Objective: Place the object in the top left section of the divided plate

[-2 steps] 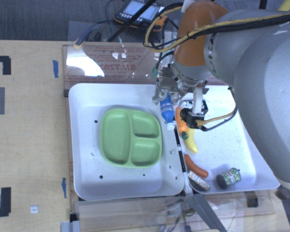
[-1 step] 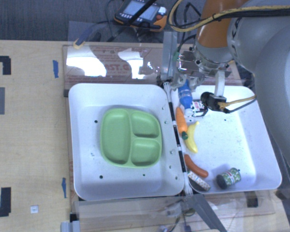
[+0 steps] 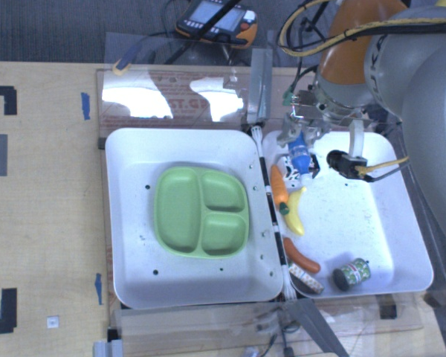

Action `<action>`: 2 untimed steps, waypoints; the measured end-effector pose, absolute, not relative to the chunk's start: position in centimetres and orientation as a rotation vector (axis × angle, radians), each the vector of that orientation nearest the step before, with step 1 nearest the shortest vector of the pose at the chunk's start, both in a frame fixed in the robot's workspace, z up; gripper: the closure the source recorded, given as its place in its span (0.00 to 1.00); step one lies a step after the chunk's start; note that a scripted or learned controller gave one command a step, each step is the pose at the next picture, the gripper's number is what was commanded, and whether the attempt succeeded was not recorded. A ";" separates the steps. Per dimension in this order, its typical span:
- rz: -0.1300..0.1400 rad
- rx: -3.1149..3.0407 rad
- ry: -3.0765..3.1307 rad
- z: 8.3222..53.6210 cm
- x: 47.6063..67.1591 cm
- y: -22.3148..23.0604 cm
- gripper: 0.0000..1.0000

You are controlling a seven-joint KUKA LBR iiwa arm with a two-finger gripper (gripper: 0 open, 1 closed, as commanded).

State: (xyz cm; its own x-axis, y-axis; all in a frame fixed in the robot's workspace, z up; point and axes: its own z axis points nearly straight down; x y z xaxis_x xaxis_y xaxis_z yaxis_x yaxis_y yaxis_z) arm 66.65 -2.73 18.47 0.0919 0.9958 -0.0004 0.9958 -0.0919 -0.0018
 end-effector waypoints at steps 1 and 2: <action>-0.003 -2.234 -2.210 22.7 66.7 9.7 1.00; 0.001 -2.133 -2.304 18.4 61.6 4.7 1.00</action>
State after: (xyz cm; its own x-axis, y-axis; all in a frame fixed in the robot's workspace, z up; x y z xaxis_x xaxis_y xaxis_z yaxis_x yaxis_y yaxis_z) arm 61.56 4.67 18.43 -0.0771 0.9970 0.0007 0.9970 0.0771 -0.0015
